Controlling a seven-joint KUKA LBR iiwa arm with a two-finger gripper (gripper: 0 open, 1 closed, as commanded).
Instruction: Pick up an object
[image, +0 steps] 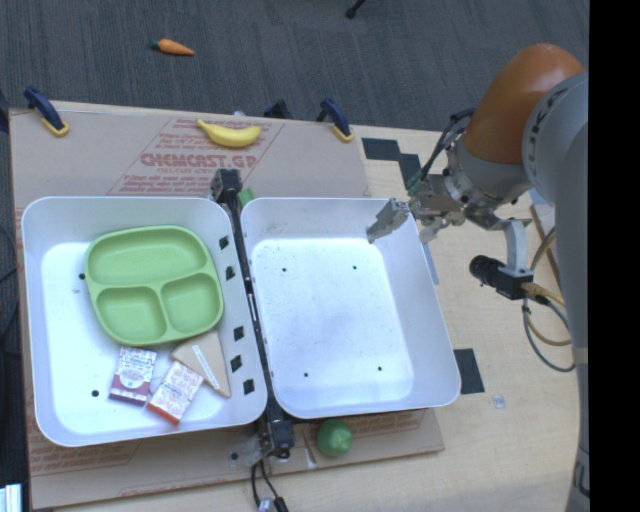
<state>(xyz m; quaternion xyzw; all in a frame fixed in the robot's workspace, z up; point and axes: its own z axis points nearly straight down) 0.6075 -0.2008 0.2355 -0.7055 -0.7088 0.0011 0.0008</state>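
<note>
My hand (400, 222) hung at the right bin's (350, 400) upper right rim, fingers apart, gripping nothing; green tray (153, 282), two packets (155, 382) and a wedge (203, 366) lay in the left bin (50, 330).

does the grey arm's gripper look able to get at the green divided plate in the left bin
Probably yes: the green divided plate lies uncovered, nothing over it. The gripper hovers at the right white bin, so it must cross the divider.

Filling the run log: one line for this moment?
end effector: over right bin top edge | green tray, packets: left bin
</note>
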